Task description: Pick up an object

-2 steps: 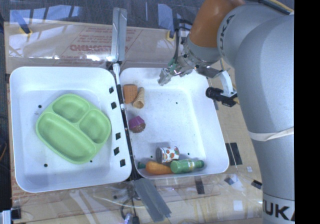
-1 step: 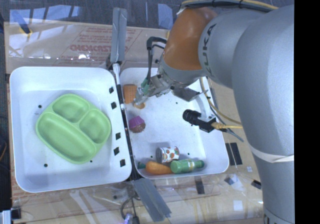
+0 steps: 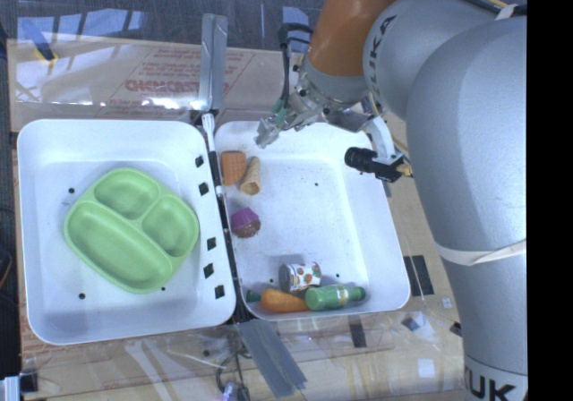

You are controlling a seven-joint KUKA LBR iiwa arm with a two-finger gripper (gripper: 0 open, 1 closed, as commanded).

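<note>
Gripper (image 3: 269,131) sat at top edge of the right bin (image 3: 358,211), upper centre of frame, nothing visible betw. its fingers; open or shut, can't tell at this res. Pick looked not yet done. All candidates lay in right bin: orange cylinder (image 3: 233,167) & cone (image 3: 251,175) just below gripper, purple ball (image 3: 245,223) mid-left, can (image 3: 300,276), carrot (image 3: 283,302), green bottle (image 3: 335,296) along bottom. Left bin (image 3: 45,211) held a green divided plate (image 3: 131,228). Left to do, prob.: descend, close, lift.

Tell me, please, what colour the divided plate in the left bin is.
The divided plate is light green, seen clearly in the camera view.
</note>
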